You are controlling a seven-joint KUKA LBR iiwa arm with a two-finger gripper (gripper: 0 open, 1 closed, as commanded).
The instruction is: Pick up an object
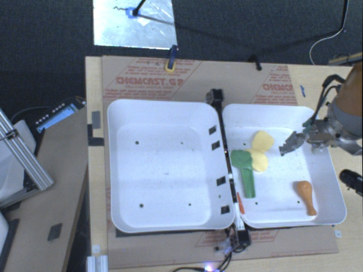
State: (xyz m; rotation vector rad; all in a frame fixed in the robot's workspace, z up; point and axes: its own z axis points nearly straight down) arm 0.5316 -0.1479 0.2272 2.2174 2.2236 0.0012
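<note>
place: robot lab; cues: bench (272,78), white bins (164,109), cables (329,35)

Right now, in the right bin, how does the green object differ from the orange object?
The green object is green and lies near the bin's left wall; the orange object is orange-brown and lies toward the right wall. The green object touches the yellow pieces; the orange object lies alone. The green object looks larger than the orange one. Both are elongated, wider at the upper end, and lie flat in the right bin.
</note>
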